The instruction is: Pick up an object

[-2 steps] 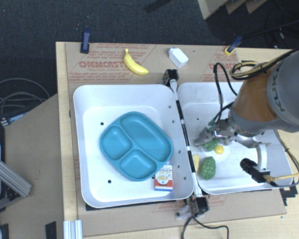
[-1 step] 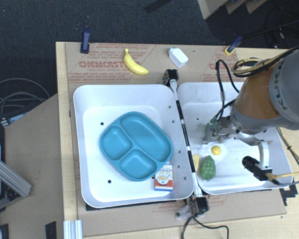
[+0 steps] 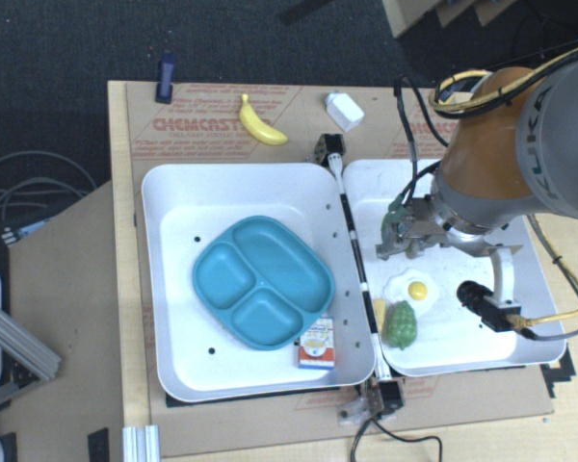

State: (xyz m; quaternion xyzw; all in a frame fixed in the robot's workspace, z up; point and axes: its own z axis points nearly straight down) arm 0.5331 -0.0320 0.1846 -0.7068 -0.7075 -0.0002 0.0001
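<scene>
My gripper (image 3: pixel 397 240) hangs low over the right bin (image 3: pixel 535 258), near its left middle. Just below it lies a toy fried egg (image 3: pixel 411 289), white with a yellow yolk. A green broccoli-like piece (image 3: pixel 401 323) sits in front of the egg, with a small yellow piece (image 3: pixel 379 313) beside it against the bin's left wall. The arm's grey and orange body covers the back of the right bin. Nothing shows between the fingers.
The left bin (image 3: pixel 169 258) holds a blue divided plate (image 3: pixel 261 280) and a small red-and-white carton (image 3: pixel 317 344) at its front right. On the bench behind the bins lie a yellow banana (image 3: pixel 260 124), a white block (image 3: pixel 345 111) and a blue object (image 3: pixel 166 77).
</scene>
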